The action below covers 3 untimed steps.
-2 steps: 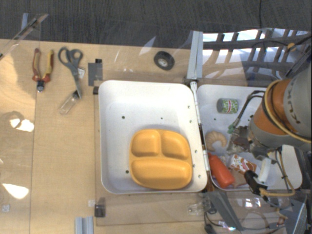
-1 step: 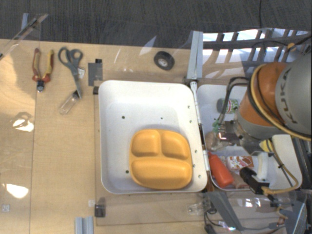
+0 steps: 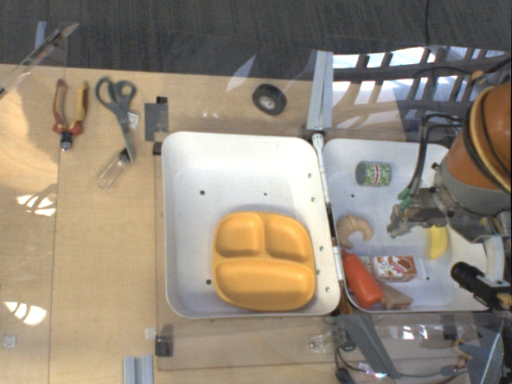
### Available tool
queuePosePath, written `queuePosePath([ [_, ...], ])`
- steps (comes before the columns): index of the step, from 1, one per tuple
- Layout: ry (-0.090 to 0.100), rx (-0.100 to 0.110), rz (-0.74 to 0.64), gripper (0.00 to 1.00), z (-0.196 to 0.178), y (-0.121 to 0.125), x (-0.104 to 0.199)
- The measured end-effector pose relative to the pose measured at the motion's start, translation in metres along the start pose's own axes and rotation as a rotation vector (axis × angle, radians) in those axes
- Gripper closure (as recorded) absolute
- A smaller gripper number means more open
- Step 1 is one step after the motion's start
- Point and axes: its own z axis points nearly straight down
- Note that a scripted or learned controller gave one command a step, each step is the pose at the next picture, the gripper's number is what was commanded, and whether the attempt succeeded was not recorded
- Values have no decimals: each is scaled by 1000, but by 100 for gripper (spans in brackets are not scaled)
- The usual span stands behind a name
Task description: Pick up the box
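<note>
Bench w/ 2 bins: we're approaching; gripper (image 3: 402,217), grip state unclear, hovers above box (image 3: 394,268); next, descend onto it.

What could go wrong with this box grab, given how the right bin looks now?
The box lies flat, crowded by the orange bottle and a brown item, so closing fingers may catch a neighbour instead. The gripper sits nearer the croissant and the yellow item than the box; a straight descent could miss.
</note>
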Motion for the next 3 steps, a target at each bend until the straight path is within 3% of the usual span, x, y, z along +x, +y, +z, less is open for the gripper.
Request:
queuePosePath([
  [1,0,0,0,0,0,0,0],
  [2,0,-4,139,0,134,-1,-32],
  [3,-19,-18,173,0,139,1,-14],
])
